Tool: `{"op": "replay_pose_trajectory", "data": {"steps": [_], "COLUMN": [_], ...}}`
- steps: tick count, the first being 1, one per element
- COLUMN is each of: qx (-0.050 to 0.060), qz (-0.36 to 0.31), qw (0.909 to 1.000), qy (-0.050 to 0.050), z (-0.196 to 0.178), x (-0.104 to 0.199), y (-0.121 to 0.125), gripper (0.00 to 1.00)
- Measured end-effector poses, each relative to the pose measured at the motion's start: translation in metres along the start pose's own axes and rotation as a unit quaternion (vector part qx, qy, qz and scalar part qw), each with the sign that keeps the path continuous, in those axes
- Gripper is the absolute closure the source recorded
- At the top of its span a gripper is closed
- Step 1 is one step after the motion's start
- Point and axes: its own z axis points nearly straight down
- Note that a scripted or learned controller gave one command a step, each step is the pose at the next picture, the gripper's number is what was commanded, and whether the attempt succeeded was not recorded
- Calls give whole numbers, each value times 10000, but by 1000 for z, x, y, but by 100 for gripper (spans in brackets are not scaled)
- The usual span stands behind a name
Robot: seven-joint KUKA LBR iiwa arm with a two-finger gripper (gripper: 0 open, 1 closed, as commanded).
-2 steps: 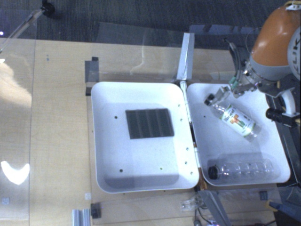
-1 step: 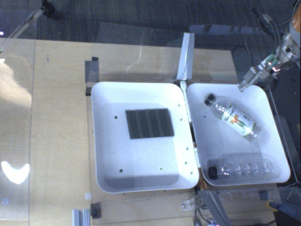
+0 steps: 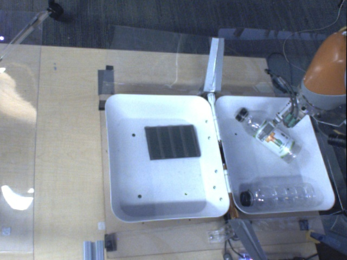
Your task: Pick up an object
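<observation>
A small clear bottle point(image 3: 267, 132) with a black cap and a colourful label lies slanted in the right bin point(image 3: 320, 161). My gripper point(image 3: 289, 116) hangs over the bottle's upper right end, close to it or touching it; contact is unclear. A larger clear bottle point(image 3: 279, 195) with a black cap lies along the right bin's front wall. A dark grey ribbed rectangular pad point(image 3: 172, 142) lies flat in the middle of the left bin point(image 3: 122, 156).
The arm's orange band point(image 3: 328, 64) and grey wrist reach in over the right bin's far right corner. A metal divider post point(image 3: 213, 72) stands behind the seam between the bins. Cables lie at the bench's front right.
</observation>
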Motion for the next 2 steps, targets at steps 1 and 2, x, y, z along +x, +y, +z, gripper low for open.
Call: {"op": "replay_pose_trajectory", "data": {"steps": [1,2], "qx": [1,137], "qz": [-952,-603], "qw": [9955,9981], "qy": [28,47], "z": [67,72], "x": [-39,-28], "y": [25,43], "gripper": [0,0]}}
